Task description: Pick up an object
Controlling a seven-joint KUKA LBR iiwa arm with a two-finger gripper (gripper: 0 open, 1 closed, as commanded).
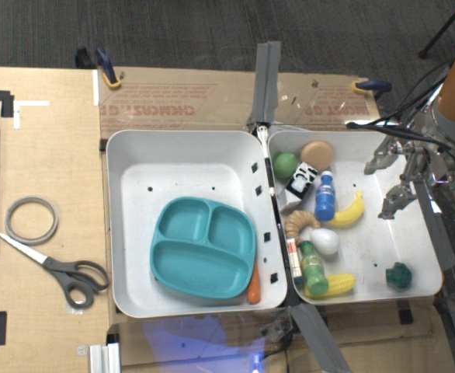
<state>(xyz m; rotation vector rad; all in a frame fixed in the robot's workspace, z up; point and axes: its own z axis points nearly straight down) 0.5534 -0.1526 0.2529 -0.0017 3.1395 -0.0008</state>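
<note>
Toy banana (350, 210), right bin (425, 243): likely light, stiff, smooth plastic; best pinched across its curved middle; gripper (394, 179) above it, fingers spread, holding nothing.

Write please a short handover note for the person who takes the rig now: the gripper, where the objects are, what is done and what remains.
Gripper: open, holding nothing, above the right bin near its right side.
Right bin: banana, blue bottle, green ball, white egg, corn cob, green bottle, small dark green object at the lower right.
Left bin: teal divided plate, carrot beside it.
Done: nothing picked.
Left: lower onto one object, close, lift. The banana seems nearest.
</note>
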